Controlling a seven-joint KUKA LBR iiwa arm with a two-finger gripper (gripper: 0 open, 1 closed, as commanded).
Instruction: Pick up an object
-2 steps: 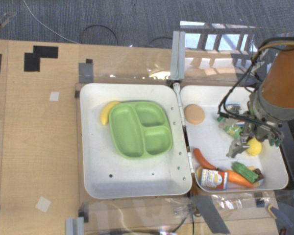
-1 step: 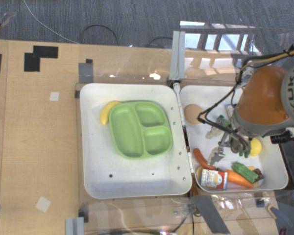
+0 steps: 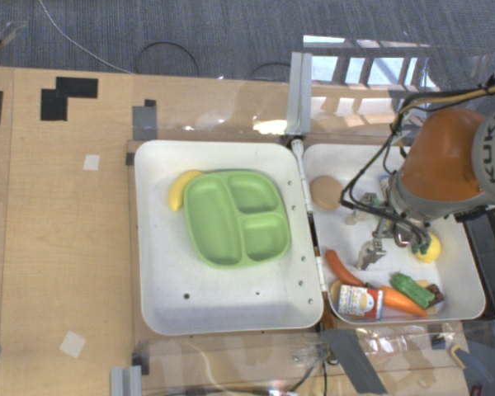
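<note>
Nearest the camera, along the front wall of the right bin (image 3: 475, 299), lies a row of small things: a white bottle with a yellow and red label (image 3: 359, 301) on its side, an orange carrot (image 3: 403, 301) running beside it, a green vegetable piece (image 3: 412, 288) just behind the carrot, and a red sausage-like piece (image 3: 344, 267) slanting towards the bin's left wall. Just above these hang the jaws (image 3: 378, 247), over bare bin floor with nothing seen between the fingers; how far apart the fingers stand cannot be told. A yellow round thing (image 3: 428, 248) sits just right of the wrist. Farther back, near the left wall, rests a tan disc (image 3: 325, 192). In the left bin (image 3: 223, 308), a green divided plate (image 3: 235, 218) lies mid-floor, with a yellow banana (image 3: 178, 190) touching its far-left edge. The bench (image 3: 58, 246) is pale wood.
</note>
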